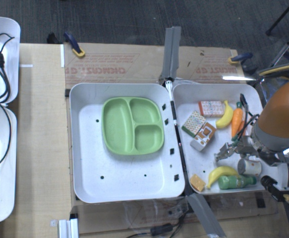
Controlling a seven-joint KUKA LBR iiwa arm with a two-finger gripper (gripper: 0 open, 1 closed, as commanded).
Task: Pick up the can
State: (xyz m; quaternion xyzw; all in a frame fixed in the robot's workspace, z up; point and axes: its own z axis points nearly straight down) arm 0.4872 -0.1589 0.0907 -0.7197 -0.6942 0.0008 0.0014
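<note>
The grey arm with its orange band (283, 108) reaches in over the right-hand white bin (218, 90), and the jaws (227, 151) hang low above the bin floor, their dark metal fingers (222, 154) pointing toward the middle of the bench (40, 133). Whether the jaws stand wide or narrow I cannot tell; the fingers blur together against the bin, and nothing is seen held between them.

The small silver metal can (249, 166) lies just behind the jaws, toward the arm's side and partly under the wrist, apart from the fingertips. Right below the jaws rests a yellow banana (220, 173), and beside it, below the can and close against it, a green plastic bottle lying flat (237, 182). An orange-yellow wedge-shaped piece (198, 183) sits further out beyond the banana's tip.

Ahead of the jaws and a little above are two small printed cartons, one green-patterned (194, 123) and one white and brown (203, 136), touching each other. Above the jaws stand an orange carrot (237, 123), a second yellow banana (225, 115) and a flat red-and-white box (211, 108).

Well apart from the jaws, the left-hand white bin (85, 148) holds a light green divided plastic plate (133, 125).
</note>
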